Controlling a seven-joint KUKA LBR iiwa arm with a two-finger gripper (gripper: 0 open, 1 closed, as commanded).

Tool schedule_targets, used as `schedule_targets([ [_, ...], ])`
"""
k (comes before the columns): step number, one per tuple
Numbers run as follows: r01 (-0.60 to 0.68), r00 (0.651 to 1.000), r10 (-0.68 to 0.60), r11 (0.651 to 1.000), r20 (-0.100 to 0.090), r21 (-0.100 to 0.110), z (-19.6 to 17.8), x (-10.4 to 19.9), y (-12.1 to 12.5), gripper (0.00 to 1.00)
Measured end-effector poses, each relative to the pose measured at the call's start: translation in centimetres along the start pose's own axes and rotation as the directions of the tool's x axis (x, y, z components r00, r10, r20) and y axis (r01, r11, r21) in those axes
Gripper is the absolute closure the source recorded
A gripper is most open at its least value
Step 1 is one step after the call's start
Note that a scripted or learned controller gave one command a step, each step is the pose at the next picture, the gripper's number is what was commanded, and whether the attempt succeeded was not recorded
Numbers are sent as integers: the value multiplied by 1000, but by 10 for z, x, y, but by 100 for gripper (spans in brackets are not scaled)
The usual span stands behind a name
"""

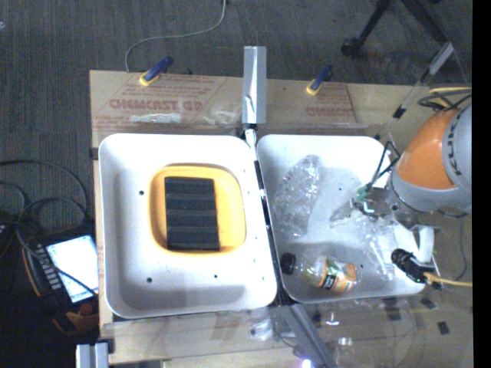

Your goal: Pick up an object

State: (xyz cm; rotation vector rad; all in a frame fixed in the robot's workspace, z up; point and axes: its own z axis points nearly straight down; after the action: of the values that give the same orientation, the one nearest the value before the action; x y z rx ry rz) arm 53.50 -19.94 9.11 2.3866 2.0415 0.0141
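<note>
From my screen, the desk (107, 102) is a tan board with faint red lettering printed twice along its far edge; I read something like "CHEMCAST GP" (155, 104) on the left, and the right copy is too washed out to make out. Two blue-and-yellow clamps (156, 70) pin that far edge.

The left bin (123, 282) carries a yellow tray (159, 205) with a dark ribbed block (192, 214) sitting inside it; bare white floor shows all round the tray.

The right bin (360, 148) is more crowded. A crumpled clear plastic bottle (298, 190) lies near the middle divider, and a smaller bottle with a black cap and an orange-green label (326, 273) lies along the near wall; I can't read that label. More clear plastic scraps (380, 245) lie on the right side.

The arm (433, 163) hangs over the bin's right edge. The fingers (374, 203) are down among the scraps, and I cannot tell how far apart they stand or whether they grip anything.
</note>
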Motion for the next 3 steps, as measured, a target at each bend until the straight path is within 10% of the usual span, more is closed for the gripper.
schedule_targets([
  [1, 2, 1000, -2, 1000, -1, 0, -8, 2, 0, 100],
  [2, 10, 1000, -10, 1000, 7, 8, -125, 79, -18, 100],
  [3, 117, 993, -117, 993, 6, 8, -177, 80, -21, 100],
])
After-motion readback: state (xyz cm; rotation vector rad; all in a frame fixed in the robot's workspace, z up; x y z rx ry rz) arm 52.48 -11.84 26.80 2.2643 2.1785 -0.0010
